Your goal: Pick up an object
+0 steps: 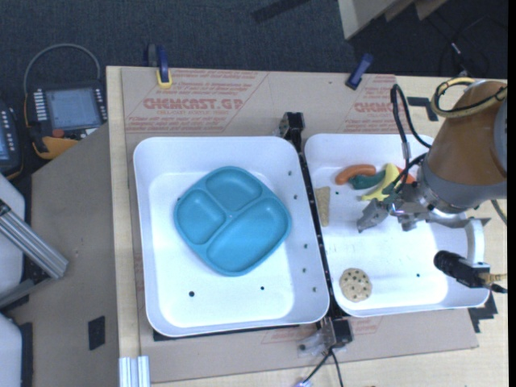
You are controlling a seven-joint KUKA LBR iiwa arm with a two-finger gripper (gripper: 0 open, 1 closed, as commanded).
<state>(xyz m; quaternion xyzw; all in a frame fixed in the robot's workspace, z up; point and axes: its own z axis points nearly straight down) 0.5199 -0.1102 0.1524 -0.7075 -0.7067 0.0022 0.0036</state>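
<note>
Entry, right bin (403, 272): your tool (387, 217) is hovering with fingers spread and nothing between them, the yellow-and-green piece (380, 181) is lying just beyond it, and the cookie (355, 283) is sitting nearer you, well apart.

Operator, your widest opening in the right bin (403, 290) sits around the cookie (355, 283). Bare white floor runs from the cookie's right along the near wall, and beyond the cookie up to the gripper (385, 218). The gripper hangs over the bin's middle, and the arm (468, 156) blocks the side far right of the cookie. Further back, an orange piece (356, 172) and a yellow-and-green piece (379, 184) crowd the far end. Beyond and left of the cookie, a tan wafer (323, 205) lies against the black divider (310, 216). Across that divider, left of the cookie, a blue divided plate (232, 218) takes the middle of the left bin (226, 303), leaving bare strips around it.
</note>
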